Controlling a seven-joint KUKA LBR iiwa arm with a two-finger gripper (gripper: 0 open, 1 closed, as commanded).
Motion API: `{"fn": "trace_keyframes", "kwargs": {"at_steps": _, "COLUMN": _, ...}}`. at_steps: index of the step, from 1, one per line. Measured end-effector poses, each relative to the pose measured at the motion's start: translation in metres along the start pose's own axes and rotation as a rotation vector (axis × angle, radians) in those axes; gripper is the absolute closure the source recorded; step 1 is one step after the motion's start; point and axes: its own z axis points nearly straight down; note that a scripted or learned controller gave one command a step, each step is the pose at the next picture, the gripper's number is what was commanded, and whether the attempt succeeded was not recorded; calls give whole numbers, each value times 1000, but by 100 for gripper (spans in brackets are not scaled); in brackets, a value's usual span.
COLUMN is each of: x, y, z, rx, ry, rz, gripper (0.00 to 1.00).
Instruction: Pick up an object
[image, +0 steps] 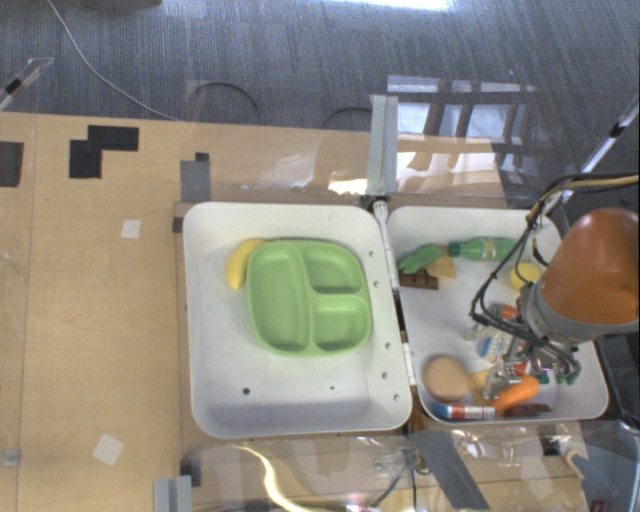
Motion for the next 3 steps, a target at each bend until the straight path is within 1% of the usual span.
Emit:
{"fn": "trace_keyframes", "kwargs": {"at_steps": 1, "x": -73, "y": -25, "z": 4, "rx": -2, "ry": 7, "rz": 106, "gripper": 0}}
{"fn": "trace_keyframes", "kwargs": {"at_steps": 2, "x": -79, "y": -25, "z": -12, "rx": 0, "ry": -9, "rz": 101, "gripper": 100}}
{"fn": "trace_keyframes", "kwargs": {"at_steps": 3, "x": -104, "y": -61, "z": -89, "rx": -1, "ry": 6, "rz": -99, "gripper": 100}}
